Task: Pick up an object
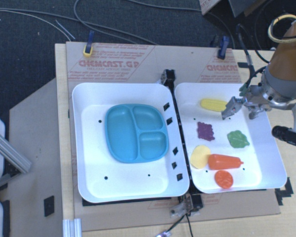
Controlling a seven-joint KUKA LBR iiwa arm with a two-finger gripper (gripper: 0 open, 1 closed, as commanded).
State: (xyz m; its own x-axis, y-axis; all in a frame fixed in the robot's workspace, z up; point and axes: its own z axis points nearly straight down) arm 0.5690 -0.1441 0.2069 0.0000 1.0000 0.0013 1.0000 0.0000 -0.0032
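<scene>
A: While the hand (240, 109) hangs over the right bin (271, 147) near the bench's far right, fingers apart and empty, where's the yellow corn (213, 104)?

B: Just beside its left fingertip, by the bin's far edge.

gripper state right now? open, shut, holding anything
Gripper: open, holding nothing; its fingers are spread above the right bin, just right of the yellow corn.
</scene>
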